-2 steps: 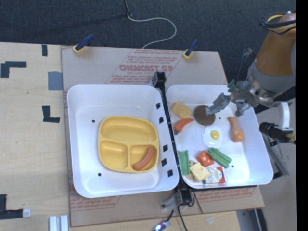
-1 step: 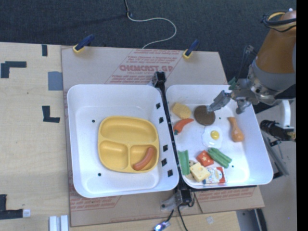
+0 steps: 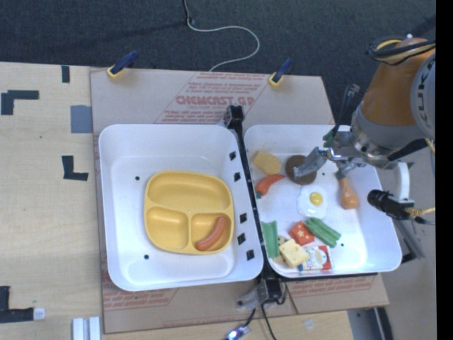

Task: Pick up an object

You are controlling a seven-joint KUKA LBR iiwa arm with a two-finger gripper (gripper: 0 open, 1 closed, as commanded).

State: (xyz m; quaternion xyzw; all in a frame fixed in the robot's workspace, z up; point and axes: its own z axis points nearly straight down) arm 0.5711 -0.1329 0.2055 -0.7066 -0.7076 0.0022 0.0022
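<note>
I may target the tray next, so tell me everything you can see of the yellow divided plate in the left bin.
The yellow divided plate looks like matte plastic, with rounded corners and three compartments: one long across the far side, two smaller on the near side. It lies flat and upright on the left bin floor, near its middle, clear of the walls. A toy sausage rests at a slant in the near right compartment.

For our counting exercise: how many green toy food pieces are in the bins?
2. One long green piece lies by the right bin's left wall, near the front; another green piece lies just below the fried egg. Others could be hidden under the arm.
</note>
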